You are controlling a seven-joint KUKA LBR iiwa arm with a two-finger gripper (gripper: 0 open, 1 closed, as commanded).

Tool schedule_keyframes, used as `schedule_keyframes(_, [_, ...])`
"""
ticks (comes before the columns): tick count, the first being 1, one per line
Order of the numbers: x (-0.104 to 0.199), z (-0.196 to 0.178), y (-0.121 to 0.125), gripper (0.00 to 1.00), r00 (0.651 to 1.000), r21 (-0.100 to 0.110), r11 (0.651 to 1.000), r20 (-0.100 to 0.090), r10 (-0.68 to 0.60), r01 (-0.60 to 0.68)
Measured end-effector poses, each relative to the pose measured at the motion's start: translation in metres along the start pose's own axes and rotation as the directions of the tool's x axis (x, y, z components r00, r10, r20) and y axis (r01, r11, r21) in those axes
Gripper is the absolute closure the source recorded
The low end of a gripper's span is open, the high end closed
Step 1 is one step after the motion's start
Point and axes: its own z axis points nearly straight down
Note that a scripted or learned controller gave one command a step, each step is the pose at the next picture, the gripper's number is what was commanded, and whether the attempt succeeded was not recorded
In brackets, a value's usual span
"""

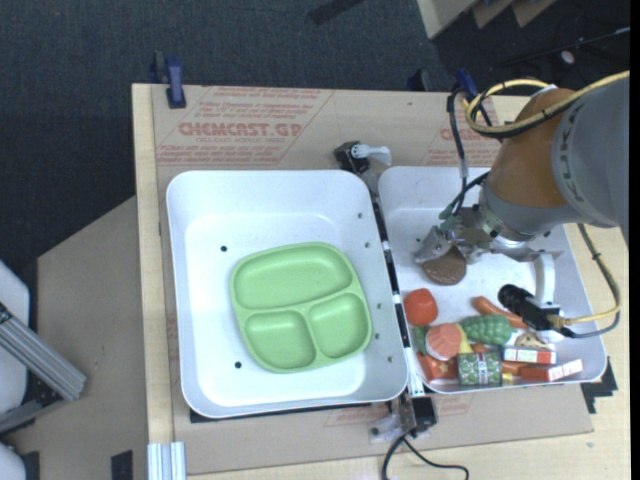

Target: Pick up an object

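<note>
My gripper (446,244) hangs low in the middle of the right bin (420,190), on the grey arm with its orange band. A flat brown piece (444,268) lies right under its tip, and I cannot tell whether they touch. Toy foods are piled in the bin's near part: a red tomato (421,305), an orange round piece (444,340), a bumpy green vegetable (488,329), a green can (479,369) and a red-and-white box (530,355).
The left bin (200,218) holds a green divided plate (298,304). A small black-and-white fitting (360,155) sits on the cardboard behind the bins. A yellow cable (590,320) loops from the arm over the right bin's right side.
</note>
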Motion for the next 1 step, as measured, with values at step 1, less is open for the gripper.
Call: schedule_keyframes(1, [0.0868,-0.0946,-0.0239,1.00,1.000,-0.006,1.000,-0.003,-0.010,0.010])
